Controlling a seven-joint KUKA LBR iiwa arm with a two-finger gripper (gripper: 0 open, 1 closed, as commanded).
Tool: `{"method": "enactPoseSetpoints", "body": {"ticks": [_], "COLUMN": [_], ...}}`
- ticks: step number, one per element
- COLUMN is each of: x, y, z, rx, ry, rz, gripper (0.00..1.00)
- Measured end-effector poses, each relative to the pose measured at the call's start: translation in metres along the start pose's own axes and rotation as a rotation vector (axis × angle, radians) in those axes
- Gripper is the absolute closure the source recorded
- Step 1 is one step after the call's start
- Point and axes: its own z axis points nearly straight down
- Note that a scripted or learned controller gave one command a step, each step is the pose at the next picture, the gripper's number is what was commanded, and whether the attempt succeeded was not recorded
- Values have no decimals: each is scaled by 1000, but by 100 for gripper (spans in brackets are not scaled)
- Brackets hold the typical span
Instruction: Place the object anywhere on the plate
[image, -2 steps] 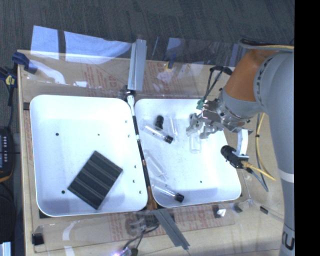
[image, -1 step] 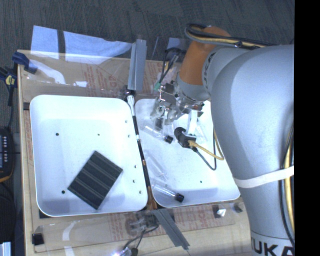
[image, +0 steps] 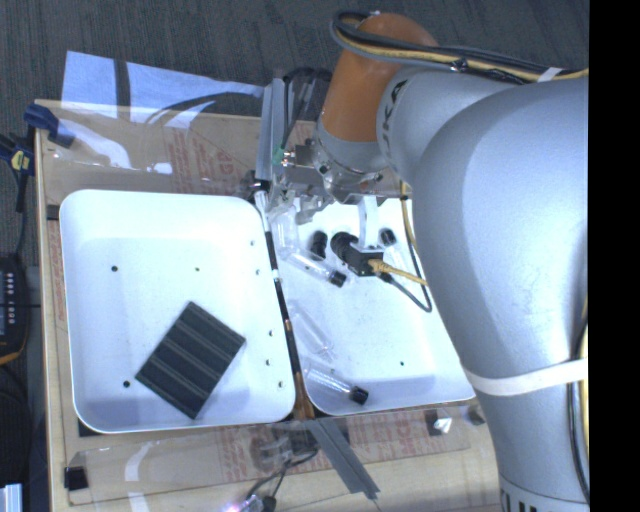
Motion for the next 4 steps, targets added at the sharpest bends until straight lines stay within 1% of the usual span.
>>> {"method": "enactPoseSetpoints", "body": {"ticks": [1,2,3,4], "x": [61,110,129,172], "y": [-7,-27,-127,-72], "z": [-63,-240,-81,-51], "rx": [2,2,6,3], "ry": [0,0,-4,-5], "rz": [359,691,816,888], "gripper": [100,100,100,100]}}
